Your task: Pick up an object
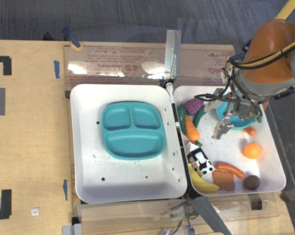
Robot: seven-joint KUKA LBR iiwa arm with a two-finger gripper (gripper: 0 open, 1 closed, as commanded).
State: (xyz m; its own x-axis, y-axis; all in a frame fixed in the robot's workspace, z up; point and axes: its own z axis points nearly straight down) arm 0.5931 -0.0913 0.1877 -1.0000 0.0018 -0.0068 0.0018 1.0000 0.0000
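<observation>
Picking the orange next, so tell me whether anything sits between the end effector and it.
Nothing visible does. The end effector hangs over the right bin, and the orange lies toward the lower right of it across bare white floor. A small orange piece sits just beside that line.

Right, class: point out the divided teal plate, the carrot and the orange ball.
Divided teal plate (pixel 133 129): camera view, in the left bin, on the ridge between its compartments.
Carrot (pixel 191 128): camera view, left side of the right bin, on its orange body.
Orange ball (pixel 252 151): camera view, right bin, on its centre.
</observation>
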